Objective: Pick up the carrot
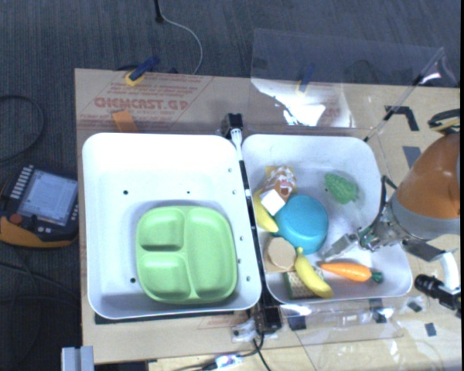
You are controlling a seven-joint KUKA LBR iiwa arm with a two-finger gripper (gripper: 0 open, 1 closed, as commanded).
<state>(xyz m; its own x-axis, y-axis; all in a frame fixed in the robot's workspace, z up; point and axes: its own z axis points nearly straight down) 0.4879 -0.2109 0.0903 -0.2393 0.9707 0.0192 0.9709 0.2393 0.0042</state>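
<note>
The carrot [346, 270] was seen lying in the right bin [369, 154] — the gripper [342, 245] just above it, its state not discernible.

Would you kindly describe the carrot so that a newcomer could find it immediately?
Look in the right-hand white bin, along its near edge. The carrot lies flat there, just right of a banana and below the blue bowl. It is the bin's one orange, tapered item, with a small green tip.
</note>
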